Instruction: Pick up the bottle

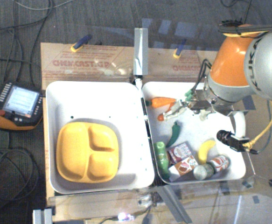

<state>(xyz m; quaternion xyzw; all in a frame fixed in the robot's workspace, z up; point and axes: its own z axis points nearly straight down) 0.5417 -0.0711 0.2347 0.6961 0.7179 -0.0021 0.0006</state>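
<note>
You see the arm reaching in from the right, its gripper low over the upper part of the right bin, just beside a carrot. You cannot tell how the jaws stand. The green bottle lies along that bin's left wall near the front corner, well apart from the gripper. Around it sit a green pepper, a snack packet, a banana and a can. The left bin holds a yellow divided tray.
</note>
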